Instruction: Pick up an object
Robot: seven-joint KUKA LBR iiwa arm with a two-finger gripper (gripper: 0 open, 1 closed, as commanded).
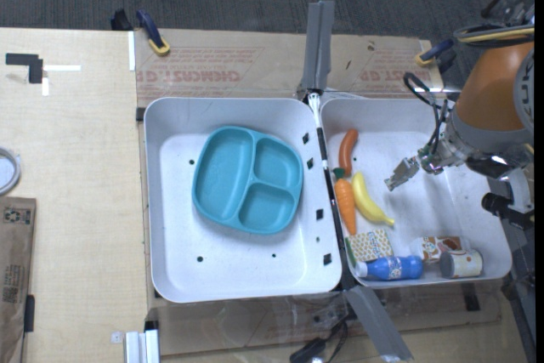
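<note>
Nearest, along the front wall of the right bin: a blue bottle lying on its side, touching a snack packet just behind it, with a small tin and a second packet packed in beside.

Further back, a banana lying close against a carrot, near the divider between the 2 bins. Beyond those, a second, redder carrot on its own.

Above the bin floor, just right of the banana, hangs the claw, tilted toward it. Cannot tell whether released or clenched at this angle; nothing seen gripped in it. Likeliest target by position: the banana, apart from the claw for now.

In the left bin, a blue divided plate, well apart from the arm.

Risks, as a judgement:
- Coming down on the banana's curved back and pushing it aside, or against the carrot.
- Catching both the banana and the carrot, since barely separated, then dropping 1 or both.
- Closing too high and coming up with nothing.
- Straying toward the crowded front row, and jamming against the bottle or tin.
</note>
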